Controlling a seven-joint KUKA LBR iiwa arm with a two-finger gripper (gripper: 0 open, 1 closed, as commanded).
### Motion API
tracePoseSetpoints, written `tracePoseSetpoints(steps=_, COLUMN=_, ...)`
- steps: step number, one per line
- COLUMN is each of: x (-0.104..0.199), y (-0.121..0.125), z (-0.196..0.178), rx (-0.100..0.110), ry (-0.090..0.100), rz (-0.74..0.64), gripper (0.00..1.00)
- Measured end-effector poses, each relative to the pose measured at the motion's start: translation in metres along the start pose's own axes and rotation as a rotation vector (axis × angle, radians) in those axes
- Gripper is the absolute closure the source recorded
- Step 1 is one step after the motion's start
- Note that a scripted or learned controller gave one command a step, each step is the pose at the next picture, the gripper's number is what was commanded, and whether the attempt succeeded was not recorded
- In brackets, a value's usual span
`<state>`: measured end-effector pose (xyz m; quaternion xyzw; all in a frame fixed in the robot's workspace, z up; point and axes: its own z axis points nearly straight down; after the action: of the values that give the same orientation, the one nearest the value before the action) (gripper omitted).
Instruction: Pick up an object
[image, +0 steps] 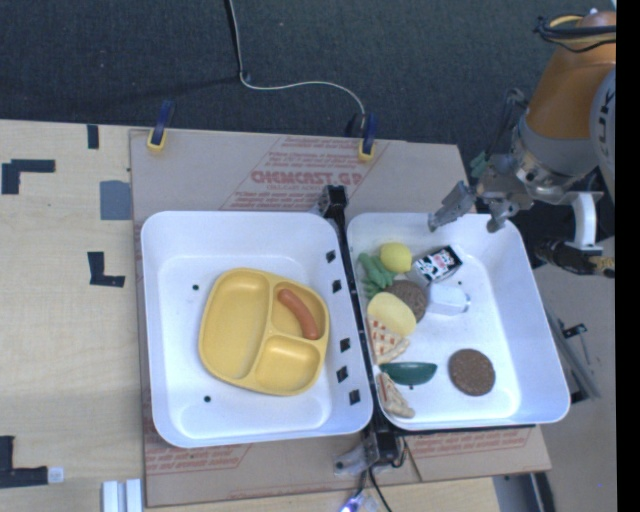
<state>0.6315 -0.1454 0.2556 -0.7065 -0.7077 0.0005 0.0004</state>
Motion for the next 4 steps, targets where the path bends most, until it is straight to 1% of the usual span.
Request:
tracePoseSetpoints(steps=1, x=-0.017, y=0.006, z=0.145, rx=-0.023, ry=-0.009, rz=0.0, gripper=0.0)
tracePoseSetpoints(steps=2, x=-0.014, y=-0.059, z=0.171, rx=0.0, ry=-0.001, rz=0.002, gripper=0.0)
tracePoseSetpoints(steps=3, x=-0.004, y=0.024, z=0.175, rx=0.059, ry=0.006, rz=0.007, gripper=0.0)
tracePoseSetpoints(steps=4, x=0.011, y=0.024, z=0.176, rx=0.055, ry=-0.006, rz=0.016, gripper=0.0)
